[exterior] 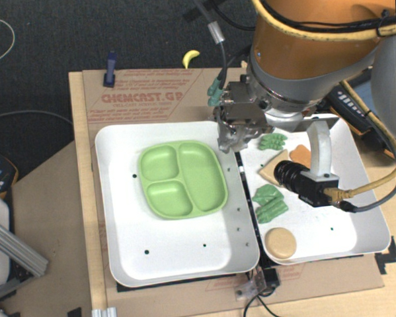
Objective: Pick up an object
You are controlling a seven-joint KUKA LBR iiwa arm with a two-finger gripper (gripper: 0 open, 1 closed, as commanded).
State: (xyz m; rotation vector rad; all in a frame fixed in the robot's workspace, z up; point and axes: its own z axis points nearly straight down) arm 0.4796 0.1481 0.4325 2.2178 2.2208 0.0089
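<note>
Camera view: nearest, a round tan cookie-like piece [280, 242] is seen in the right bin [361, 242], with green leafy toys [269, 202] beyond it. A green divided plate [183, 179] lies in the left bin [121, 211]. Farther, the gripper [229, 141] is placed over the bins' shared edge; its state cannot be told.

We see our grey arm [324, 42] reaching in from the right, its orange band uppermost and large in view. Below it our wrist points down, and our gripper [229, 141] hangs low.
</note>
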